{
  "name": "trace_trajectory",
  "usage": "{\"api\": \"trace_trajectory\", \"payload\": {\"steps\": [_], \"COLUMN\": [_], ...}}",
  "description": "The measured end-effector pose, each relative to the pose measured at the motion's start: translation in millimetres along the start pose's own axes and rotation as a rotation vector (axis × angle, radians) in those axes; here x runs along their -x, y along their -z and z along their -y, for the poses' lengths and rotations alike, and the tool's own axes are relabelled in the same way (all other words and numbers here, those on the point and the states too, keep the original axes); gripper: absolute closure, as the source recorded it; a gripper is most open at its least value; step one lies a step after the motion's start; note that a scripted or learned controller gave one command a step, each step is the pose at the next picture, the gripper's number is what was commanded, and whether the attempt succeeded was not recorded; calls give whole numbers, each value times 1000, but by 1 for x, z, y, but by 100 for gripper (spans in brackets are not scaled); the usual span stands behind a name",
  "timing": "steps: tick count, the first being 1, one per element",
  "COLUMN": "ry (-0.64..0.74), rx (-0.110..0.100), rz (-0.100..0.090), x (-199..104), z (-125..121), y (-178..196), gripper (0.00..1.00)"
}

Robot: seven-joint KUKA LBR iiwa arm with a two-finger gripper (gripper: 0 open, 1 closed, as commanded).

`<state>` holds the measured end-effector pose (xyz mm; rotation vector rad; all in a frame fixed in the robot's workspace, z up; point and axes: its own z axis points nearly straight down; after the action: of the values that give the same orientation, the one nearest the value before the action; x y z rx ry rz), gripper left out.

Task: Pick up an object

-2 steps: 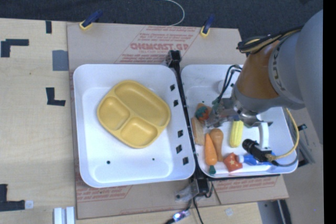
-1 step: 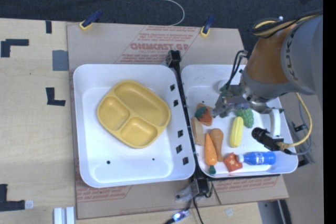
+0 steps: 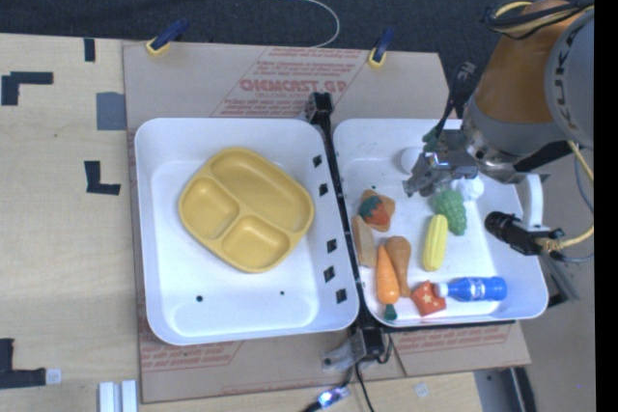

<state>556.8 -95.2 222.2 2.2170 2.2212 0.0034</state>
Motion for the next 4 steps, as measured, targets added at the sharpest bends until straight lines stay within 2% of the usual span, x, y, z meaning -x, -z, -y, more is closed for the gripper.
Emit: {"api": "trace_trajectory", "payload": {"steps": [1, 3, 4], "ry": [-1, 6, 3], "rx": [-6, -7, -6], "rz": [-1, -2, -2], "x": [-1, -126, -155], "z": [0, -6, 6], "y": [2, -3, 11], "gripper": [100, 100, 100]}}
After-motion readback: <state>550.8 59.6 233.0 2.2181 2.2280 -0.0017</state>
